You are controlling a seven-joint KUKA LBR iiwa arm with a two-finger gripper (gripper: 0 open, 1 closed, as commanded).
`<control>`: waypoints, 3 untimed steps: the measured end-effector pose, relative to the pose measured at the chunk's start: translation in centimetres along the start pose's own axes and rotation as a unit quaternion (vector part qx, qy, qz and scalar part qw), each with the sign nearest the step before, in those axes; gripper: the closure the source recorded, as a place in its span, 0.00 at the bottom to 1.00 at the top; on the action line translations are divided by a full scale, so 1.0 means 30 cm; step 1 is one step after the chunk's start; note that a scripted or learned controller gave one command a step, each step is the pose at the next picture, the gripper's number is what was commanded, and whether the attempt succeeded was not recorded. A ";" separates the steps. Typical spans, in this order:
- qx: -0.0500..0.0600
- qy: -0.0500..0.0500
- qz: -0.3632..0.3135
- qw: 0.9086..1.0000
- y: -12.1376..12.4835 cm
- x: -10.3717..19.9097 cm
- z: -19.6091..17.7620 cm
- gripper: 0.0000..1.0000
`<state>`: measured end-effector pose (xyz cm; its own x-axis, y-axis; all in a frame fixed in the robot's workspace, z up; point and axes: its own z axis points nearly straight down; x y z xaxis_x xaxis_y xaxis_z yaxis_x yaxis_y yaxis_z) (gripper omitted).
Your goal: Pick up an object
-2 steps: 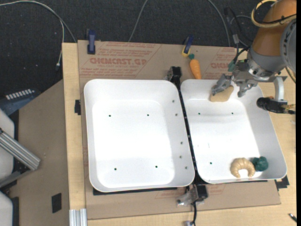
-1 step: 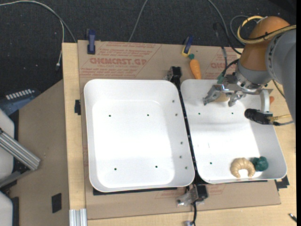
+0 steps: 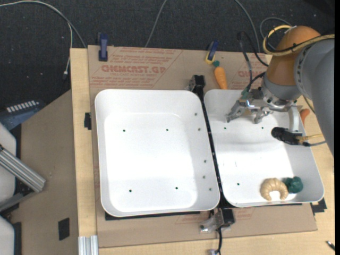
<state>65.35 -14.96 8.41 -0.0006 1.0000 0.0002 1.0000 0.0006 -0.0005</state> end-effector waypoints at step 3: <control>-0.003 0.000 0.000 1.000 -0.022 0.022 -0.367 1.00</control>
